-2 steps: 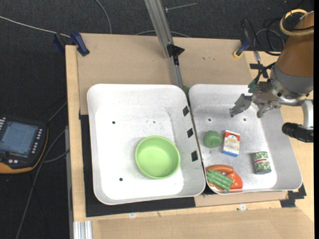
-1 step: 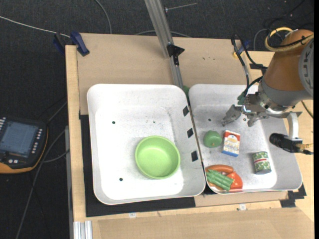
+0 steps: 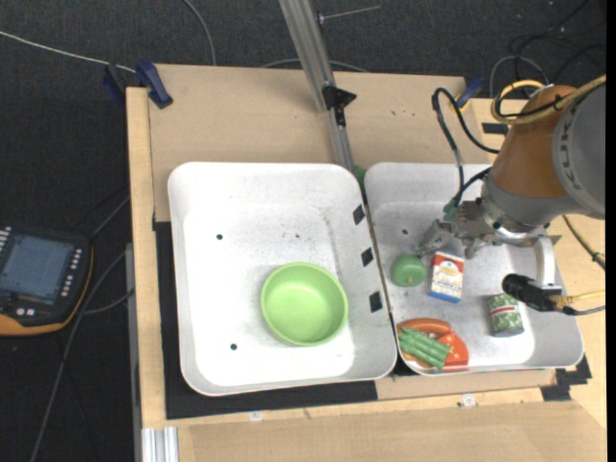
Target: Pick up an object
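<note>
I am hovering my gripper (image 3: 464, 231) just above the small carton (image 3: 447, 277) in the right bin (image 3: 539, 354); whether my fingers are open or closed, I cannot tell. The carton is lying near the bin's middle, a green round object (image 3: 408, 270) just beside it and a small can (image 3: 504, 316) on its other side. I am judging it light, stiff, slightly crushable, best pinched across its narrow flat sides.

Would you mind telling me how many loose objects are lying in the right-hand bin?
4: a green round object by the bin's left wall, a small carton beside it, a green can farther right, a red-and-green item at the front. The arm may hide others.
</note>
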`<state>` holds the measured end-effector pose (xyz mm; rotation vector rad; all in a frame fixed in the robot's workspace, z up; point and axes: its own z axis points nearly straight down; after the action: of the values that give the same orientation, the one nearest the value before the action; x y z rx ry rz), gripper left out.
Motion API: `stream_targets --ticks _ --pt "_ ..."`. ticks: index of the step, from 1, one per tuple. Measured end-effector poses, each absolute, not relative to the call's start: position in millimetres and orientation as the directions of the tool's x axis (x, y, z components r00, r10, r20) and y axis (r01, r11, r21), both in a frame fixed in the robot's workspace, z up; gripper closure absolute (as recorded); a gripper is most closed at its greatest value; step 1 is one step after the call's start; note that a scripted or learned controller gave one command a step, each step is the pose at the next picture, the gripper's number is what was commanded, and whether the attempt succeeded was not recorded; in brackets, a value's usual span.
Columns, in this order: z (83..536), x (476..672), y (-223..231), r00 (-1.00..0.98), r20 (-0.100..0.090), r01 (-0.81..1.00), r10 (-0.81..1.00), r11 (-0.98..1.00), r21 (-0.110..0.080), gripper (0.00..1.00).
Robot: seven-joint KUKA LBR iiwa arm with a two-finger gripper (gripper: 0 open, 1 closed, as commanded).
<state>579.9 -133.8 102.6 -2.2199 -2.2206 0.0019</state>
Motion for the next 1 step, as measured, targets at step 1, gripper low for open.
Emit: stream_targets --ticks 1 --pt "114.6 580.7 -133.8 -0.001 0.000 1.000 1.000 0.001 0.001 1.00"
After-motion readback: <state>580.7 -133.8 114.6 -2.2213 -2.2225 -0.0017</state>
